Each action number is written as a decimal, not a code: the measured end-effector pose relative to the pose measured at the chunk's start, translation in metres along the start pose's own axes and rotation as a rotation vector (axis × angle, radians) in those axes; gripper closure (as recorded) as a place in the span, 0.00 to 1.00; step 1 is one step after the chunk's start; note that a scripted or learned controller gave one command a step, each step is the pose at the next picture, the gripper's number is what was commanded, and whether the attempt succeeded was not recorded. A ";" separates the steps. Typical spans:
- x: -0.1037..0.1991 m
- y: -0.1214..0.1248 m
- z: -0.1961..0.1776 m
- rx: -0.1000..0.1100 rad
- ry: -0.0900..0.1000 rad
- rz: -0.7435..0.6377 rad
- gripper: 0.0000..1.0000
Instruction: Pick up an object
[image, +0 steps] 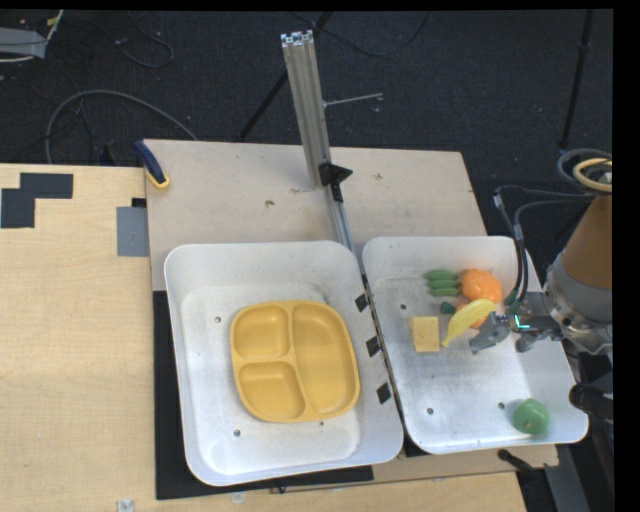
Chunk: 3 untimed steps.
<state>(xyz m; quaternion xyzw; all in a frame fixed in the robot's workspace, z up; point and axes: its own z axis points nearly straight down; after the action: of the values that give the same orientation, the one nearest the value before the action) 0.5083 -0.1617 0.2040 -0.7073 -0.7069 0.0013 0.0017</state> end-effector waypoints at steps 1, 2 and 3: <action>0.000 0.001 -0.001 -0.003 -0.001 0.000 0.00; 0.001 0.003 0.062 0.002 0.002 0.000 0.00; 0.001 0.003 0.115 -0.001 0.001 0.001 0.00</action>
<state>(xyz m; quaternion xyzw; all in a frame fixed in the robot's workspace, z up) 0.5111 -0.1606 0.0892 -0.7076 -0.7066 0.0008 0.0018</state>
